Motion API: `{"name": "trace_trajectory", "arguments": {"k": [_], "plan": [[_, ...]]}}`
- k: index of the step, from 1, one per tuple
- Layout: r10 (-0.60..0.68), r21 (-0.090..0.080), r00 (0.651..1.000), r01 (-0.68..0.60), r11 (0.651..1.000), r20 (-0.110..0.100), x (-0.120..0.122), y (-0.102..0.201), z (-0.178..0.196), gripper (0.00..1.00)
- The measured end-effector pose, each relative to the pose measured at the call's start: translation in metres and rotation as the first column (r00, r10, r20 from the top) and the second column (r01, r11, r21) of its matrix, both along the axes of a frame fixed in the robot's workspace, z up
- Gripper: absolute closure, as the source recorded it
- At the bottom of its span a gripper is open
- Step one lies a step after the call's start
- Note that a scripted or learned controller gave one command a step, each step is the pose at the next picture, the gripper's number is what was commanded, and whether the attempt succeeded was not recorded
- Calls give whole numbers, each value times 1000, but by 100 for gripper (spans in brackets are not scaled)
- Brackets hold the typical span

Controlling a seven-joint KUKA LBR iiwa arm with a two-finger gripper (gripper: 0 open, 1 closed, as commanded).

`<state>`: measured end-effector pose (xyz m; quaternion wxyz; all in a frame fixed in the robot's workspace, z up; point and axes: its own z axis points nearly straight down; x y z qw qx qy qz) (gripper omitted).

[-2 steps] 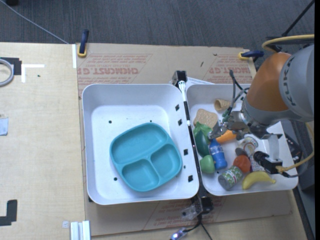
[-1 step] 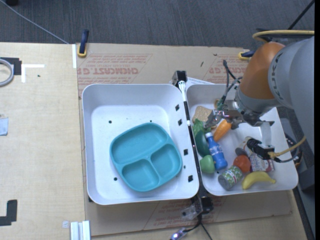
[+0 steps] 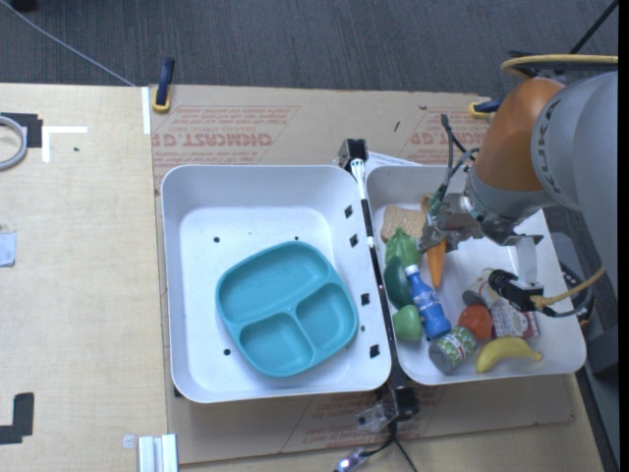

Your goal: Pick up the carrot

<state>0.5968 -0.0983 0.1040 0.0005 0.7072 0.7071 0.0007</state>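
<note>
Here the arm (image 3: 550, 141) reaches in from the right and bends down over the right bin (image 3: 565, 357), with its gripper (image 3: 439, 232) low at the bin's upper left part. The carrot (image 3: 434, 264) sits directly under the gripper, its orange body pointing down and a bit of green top showing up by the gripper; it looks as if it is caught between the fingers, though the pinch itself is partly hidden by the wrist. Just left of the carrot lie green vegetables (image 3: 398, 264), and a blue bottle (image 3: 428, 303) lies slantwise below it. Further down are a green can (image 3: 451, 349), a tomato (image 3: 475, 321) and a banana (image 3: 508, 353). The left bin (image 3: 187, 264) holds a blue divided plate (image 3: 285, 308).
</note>
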Motion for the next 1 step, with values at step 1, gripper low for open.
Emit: {"name": "trace_trajectory", "arguments": {"k": [1], "plan": [[3, -2, 1000, -3, 1000, -1, -17, 49, 131, 100]]}}
